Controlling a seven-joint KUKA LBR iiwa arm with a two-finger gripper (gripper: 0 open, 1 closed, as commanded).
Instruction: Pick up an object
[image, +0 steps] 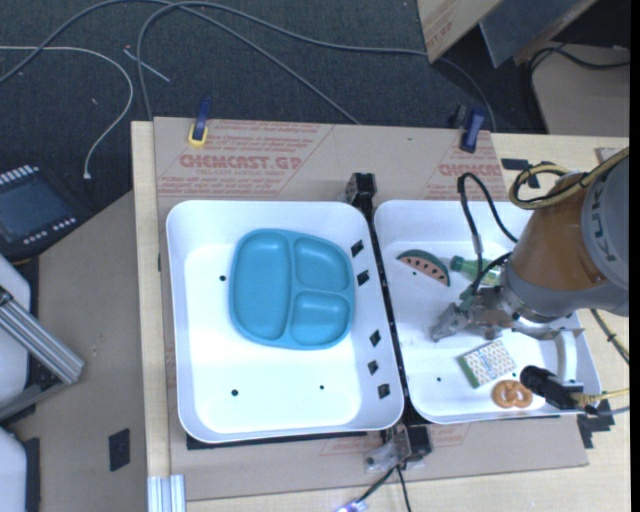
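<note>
Found tool (452, 320) low inside the right-hand shallow white bin (425, 352), angled down and toward the bin's left wall; cannot tell whether spread or closed, nothing seen clamped. Logged as likeliest target the small square speckled pad with green edge (488, 362), lying flat just beside the tool on the near side. Judged light, thin, probably soft and liable to slide; best pinched across two opposite edges from straight above. Noted orange-brown pretzel-shaped piece (512, 393) near it, red watermelon-slice toy (425, 268) farther back. Traced grey arm with orange band (560, 250) entering from the right, wrist bent over the bin.
</note>
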